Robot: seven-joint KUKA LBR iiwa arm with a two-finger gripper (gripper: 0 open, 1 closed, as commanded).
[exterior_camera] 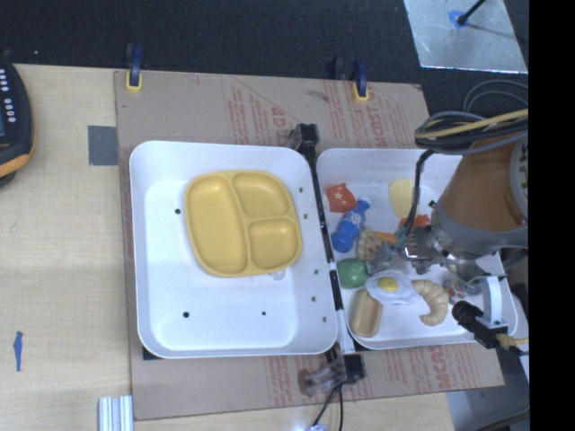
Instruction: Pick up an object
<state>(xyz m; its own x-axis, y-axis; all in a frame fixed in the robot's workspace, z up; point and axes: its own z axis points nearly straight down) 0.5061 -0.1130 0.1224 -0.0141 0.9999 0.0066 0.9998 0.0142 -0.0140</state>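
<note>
The end effector (pixel 402 257) hangs low in the right bin (pixel 377 162); whether it grips anything I cannot tell. Just near of it lies a fried-egg toy (pixel 388 286), white with a yellow yolk, perhaps touching a tan croissant (pixel 434 301).

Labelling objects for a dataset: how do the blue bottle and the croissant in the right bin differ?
The blue bottle is blue with a white cap; the croissant is tan. The bottle is straight and lies near the bin's left wall; the croissant is curved and sits toward the front right, by the arm. Both lie flat in the right bin.
</note>
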